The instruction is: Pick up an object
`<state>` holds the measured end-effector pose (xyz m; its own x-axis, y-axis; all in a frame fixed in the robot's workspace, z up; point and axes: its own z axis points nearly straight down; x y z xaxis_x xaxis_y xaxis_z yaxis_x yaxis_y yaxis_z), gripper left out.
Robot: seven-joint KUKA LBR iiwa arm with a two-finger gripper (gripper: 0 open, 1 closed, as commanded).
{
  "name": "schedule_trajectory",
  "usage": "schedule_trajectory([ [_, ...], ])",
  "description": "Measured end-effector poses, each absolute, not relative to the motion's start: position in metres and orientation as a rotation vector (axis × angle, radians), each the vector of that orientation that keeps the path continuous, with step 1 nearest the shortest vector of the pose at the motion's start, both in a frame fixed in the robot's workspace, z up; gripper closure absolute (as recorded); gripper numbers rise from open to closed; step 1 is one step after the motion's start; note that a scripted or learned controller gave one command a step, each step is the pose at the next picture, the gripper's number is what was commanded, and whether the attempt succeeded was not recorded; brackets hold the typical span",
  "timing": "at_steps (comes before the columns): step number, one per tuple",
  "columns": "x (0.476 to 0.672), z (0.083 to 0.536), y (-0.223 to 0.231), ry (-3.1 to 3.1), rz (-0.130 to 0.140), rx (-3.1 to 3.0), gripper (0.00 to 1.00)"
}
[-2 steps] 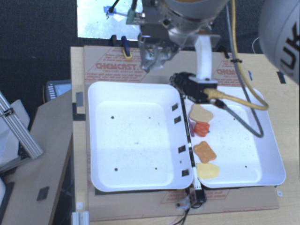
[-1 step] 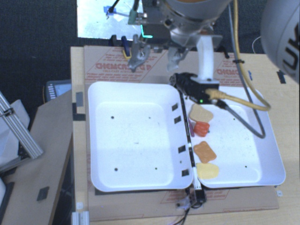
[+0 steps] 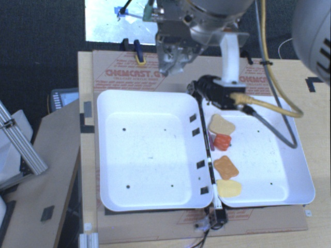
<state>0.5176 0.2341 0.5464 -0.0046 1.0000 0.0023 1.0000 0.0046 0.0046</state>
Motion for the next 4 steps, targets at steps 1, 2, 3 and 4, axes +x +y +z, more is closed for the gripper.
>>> schedule_trajectory([
  [1,0.518,0.558,0.234,2.226,0.011,2.213,1.00],
  [2,0.518,0.569,0.234,2.226,0.014,2.212,1.00],
  [3,0.518,0.580,0.234,2.226,0.018,2.211,1.00],
  [4,0.518,0.580,0.234,2.226,0.016,2.212,0.00],
])
